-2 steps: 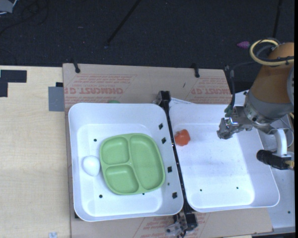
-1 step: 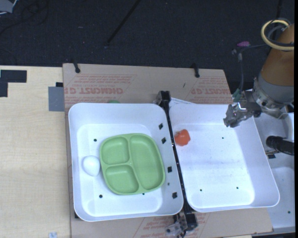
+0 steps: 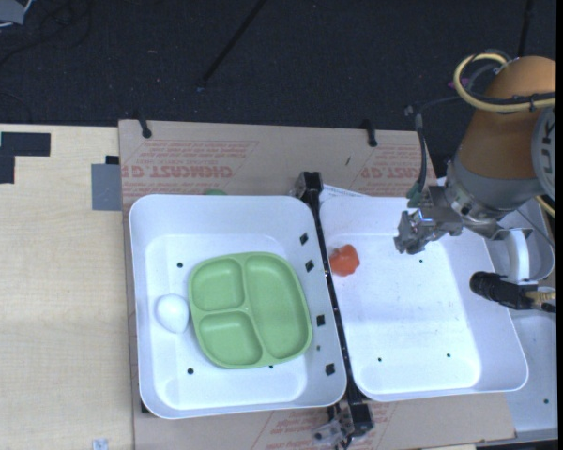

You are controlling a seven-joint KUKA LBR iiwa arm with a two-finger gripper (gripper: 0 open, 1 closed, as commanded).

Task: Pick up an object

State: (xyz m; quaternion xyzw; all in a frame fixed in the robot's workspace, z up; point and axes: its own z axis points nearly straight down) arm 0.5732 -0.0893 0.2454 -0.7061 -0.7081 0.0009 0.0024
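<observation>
Pale wood bench top (image 3: 47,279), with brown printed cardboard (image 3: 225,162) laid beneath two shallow white plastic bins set side by side. Task object: the small rounded orange-red object (image 3: 344,260), smooth and apparently soft-skinned, lying in the right bin (image 3: 450,368) near its left wall and toward the far edge, close to the black divider (image 3: 321,279) where the two bins meet. It sits loose on the bin floor, touching nothing else, so I judge it the easiest candidate. My two-finger gripper (image 3: 410,237) hangs over the same bin, to the right of the orange object and apart from it, nearer the far edge; nothing lies between its fingers, and I cannot tell from this slant whether they are spread or closed. My grey arm with its orange band (image 3: 507,120) enters from the right, which explains the wrist's tilt toward the object. Left bin (image 3: 169,218): a light green three-compartment moulded plastic tray (image 3: 249,309), glossy, with rounded corners, resting flat at centre; a small white egg-shaped object (image 3: 172,312) touches or nearly touches its left rim.
</observation>
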